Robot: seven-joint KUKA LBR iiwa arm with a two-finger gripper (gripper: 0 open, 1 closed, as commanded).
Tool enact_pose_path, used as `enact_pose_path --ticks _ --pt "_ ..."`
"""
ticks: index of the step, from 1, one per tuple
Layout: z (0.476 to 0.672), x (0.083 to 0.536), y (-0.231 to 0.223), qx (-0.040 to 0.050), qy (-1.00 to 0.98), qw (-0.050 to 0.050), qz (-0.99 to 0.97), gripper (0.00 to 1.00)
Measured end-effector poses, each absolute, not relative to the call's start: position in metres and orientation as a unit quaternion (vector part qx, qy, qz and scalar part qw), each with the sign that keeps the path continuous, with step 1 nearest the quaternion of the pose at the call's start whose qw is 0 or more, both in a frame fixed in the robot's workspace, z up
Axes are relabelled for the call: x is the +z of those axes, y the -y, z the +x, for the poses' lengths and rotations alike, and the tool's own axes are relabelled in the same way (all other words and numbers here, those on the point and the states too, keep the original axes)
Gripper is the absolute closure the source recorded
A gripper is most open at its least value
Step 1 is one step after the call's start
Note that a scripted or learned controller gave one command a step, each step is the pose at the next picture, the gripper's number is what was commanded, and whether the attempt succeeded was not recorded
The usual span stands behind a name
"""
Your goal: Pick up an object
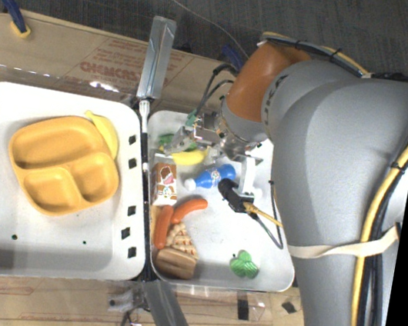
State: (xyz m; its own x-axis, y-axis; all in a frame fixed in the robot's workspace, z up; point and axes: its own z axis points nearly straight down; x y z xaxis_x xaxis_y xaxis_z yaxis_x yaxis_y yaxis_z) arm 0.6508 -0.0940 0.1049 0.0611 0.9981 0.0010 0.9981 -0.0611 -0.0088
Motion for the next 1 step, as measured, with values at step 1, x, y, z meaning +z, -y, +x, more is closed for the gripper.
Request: enact_pose_path --ticks 1 --pt "0.6576 0.1966 0.0606 -0.0029 0.663 -0.002 -0.748 0.00"
